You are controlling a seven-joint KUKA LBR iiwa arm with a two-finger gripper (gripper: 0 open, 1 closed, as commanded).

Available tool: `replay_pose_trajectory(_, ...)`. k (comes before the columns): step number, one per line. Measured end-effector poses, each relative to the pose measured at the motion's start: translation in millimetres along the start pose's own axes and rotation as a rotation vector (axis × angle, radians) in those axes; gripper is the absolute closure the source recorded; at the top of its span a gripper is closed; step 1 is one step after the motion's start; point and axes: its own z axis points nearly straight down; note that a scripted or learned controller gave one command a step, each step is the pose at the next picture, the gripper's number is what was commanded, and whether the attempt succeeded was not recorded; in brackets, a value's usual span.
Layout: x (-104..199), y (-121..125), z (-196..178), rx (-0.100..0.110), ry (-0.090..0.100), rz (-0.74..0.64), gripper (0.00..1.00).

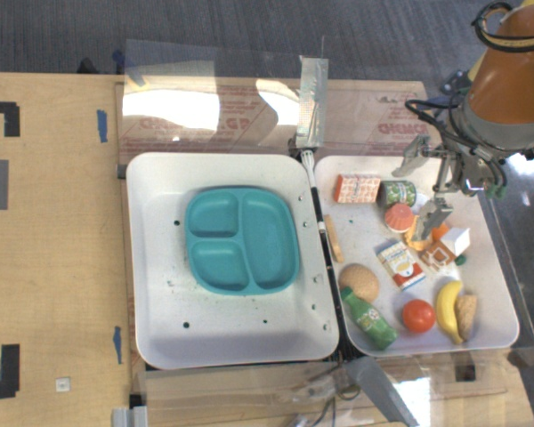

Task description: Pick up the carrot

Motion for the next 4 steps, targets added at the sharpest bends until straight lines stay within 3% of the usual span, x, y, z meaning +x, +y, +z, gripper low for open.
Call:
replay_pose_trajectory(1, 23.7, -38.3, 105.1, -0.001, 0.008, 0.158, 0.00)
replay_pose_trajectory(2, -16.9, -38.8, 130.6, -0.005, 0.047, 0.075, 0.00)
replay_pose_trajectory(3, -28.7, -39.5, 111.5, 0.003, -0.005, 0.079, 1.00)
replay_pose_trajectory(4, -45.8, -12.8, 31.1, 0.000, -0.012, 0.160, 1.00)
